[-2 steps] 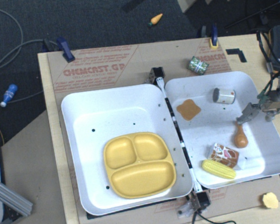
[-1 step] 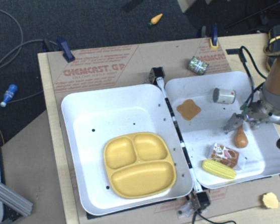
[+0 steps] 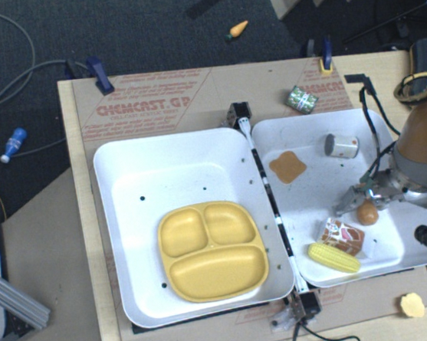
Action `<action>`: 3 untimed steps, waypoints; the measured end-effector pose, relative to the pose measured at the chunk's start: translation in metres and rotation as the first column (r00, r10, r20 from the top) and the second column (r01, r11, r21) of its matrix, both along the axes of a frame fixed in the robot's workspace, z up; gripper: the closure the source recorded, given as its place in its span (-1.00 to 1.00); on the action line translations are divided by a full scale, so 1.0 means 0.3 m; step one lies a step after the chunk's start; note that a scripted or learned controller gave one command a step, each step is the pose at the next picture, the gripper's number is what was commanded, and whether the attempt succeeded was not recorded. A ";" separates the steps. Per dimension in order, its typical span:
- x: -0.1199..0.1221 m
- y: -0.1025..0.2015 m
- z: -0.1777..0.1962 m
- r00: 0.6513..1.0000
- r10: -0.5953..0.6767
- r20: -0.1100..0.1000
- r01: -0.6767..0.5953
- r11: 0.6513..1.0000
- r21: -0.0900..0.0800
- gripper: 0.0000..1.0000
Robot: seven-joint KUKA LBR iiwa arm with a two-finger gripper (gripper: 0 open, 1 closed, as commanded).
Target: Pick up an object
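The right bin (image 3: 302, 136) holds a flat brown piece (image 3: 287, 167), a small grey cylinder (image 3: 342, 145), a brown ball (image 3: 368, 214), a red and white packet (image 3: 342, 236) and a yellow corn cob (image 3: 334, 257). My gripper (image 3: 363, 203) is low over the right side of this bin, at the end of the grey arm (image 3: 426, 149). It stands open, its fingers spread on either side just above the brown ball. Nothing is lifted off the bin floor. The packet and the corn lie just to the lower left of the gripper.
The left bin (image 3: 121, 169) holds a yellow divided plate (image 3: 210, 250). On the bench outside the bins lie a crumpled green can (image 3: 302, 99) at the back and a yellow lump (image 3: 411, 304) at the front right. Cables run along the right bin's rim.
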State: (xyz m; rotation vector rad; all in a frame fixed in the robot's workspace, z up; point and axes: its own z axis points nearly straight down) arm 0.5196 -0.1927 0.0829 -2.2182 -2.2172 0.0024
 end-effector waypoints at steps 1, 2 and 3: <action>0.005 -0.002 0.040 1.000 0.000 0.006 0.000 1.000 -0.003 1.00; 0.211 0.185 0.004 1.000 0.008 0.010 -0.008 1.000 -0.003 1.00; 0.225 0.418 0.361 1.000 0.010 0.017 -0.010 1.000 -0.001 1.00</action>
